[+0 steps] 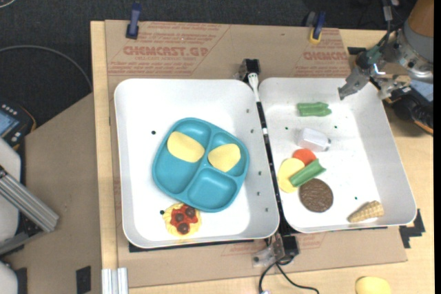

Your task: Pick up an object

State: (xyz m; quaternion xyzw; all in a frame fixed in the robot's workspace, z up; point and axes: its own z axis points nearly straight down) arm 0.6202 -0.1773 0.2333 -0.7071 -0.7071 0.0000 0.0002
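My gripper [350, 85] hangs over the far right corner of the right bin [386, 141], with nothing seen in it. Below and left of it lies a green vegetable piece [313, 108]. Further toward the front are a white block [315, 139], a red tomato [304, 156], a yellow slice [288, 174] and a green pod [306, 173]. A brown round cookie [316, 195] and an ice-cream cone [365, 211] lie near the front edge.
The left bin [134, 148] holds a blue divided plate [200, 179] with two yellow pieces [186, 147] on it, and a small berry tart [182, 218] at its front. Clamps [134, 19] grip the cardboard at the back.
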